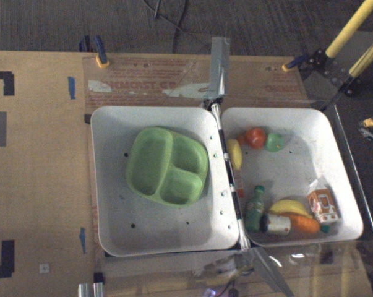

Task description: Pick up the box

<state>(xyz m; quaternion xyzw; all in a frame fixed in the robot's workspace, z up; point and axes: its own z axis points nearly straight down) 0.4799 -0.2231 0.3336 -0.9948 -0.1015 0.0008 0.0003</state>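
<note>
"Where is the box [323,205]?"

"In the right bin [310,119], down at about four o'clock, close to the wall. It lies tilted, its long side running from ten to four. An orange carrot [304,224] and a banana [287,206] sit just beside it, at its eight o'clock."

"And the claw?"

"I can't tell if it's open or shut, or how the arm is bent. It comes in from three o'clock, so the box is on its near side."

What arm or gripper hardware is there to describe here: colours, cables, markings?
Hardware in view: two yellow rods meeting a black clamp joint at the upper right, and a dark cable looped on the carpet above the bench. None of it is grey or orange-banded.
</note>
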